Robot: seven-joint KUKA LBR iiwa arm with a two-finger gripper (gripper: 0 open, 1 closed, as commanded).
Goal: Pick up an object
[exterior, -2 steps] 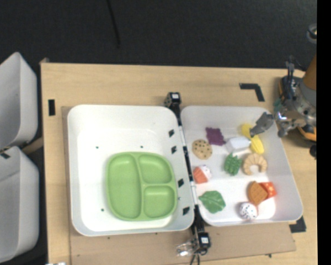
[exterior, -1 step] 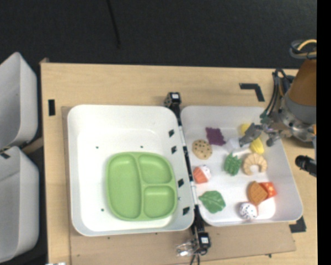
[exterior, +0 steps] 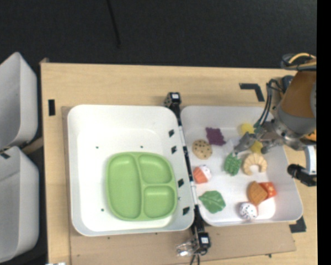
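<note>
Toy croissant (exterior: pixel 255 163) lies untouched in your right bin (exterior: pixel 287 203), just beside the yellow piece (exterior: pixel 246 129); your gripper (exterior: pixel 252 142) hovers close above them; jaw state cannot be told; the pick remains undone.

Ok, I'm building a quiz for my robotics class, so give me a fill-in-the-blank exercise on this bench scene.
1. The green divided tray lies in the ____ bin.
2. The cookie lies in the ____ bin.
3. The divided tray has ____ compartments.
4. The gripper hovers over the right bin, close to the ____ toy beside it.

Missing words: left; right; three; yellow
</note>
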